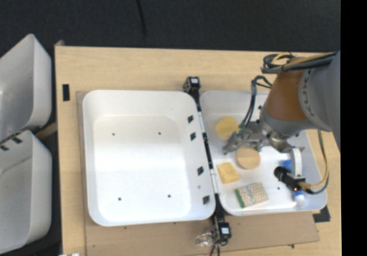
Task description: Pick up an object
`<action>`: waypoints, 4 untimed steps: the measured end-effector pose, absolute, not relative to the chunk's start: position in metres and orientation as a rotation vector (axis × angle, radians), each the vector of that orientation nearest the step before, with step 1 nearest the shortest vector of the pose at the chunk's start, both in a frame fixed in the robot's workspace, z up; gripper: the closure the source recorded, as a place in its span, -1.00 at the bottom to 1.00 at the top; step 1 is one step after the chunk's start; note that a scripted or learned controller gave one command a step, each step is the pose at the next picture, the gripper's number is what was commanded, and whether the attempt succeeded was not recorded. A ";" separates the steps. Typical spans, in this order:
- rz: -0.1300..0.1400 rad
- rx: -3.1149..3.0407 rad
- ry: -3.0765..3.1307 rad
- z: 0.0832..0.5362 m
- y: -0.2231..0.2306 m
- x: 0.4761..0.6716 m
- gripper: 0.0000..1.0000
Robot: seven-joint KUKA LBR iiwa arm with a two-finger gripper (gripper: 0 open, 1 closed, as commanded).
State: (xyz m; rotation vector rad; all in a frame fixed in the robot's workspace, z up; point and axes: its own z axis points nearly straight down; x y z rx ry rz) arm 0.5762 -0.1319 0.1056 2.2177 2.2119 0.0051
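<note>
The tool [243, 141] hangs low over the round wooden disc [248, 159] — nothing lifted yet; its grip state I cannot tell.

A round tan wooden disc [248, 158] is seen flat in the right bin [314, 200], just below the fingers [234, 145]. A yellow round piece [226, 126] lies just above them, a yellow block [227, 172] and patterned card [251, 195] further below.
</note>
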 end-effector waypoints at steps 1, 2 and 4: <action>0.010 2.213 2.210 0.105 -0.144 0.531 -1.00; 0.008 2.208 2.217 0.105 -0.127 0.585 -1.00; 0.018 2.202 2.223 0.208 -0.078 0.560 -1.00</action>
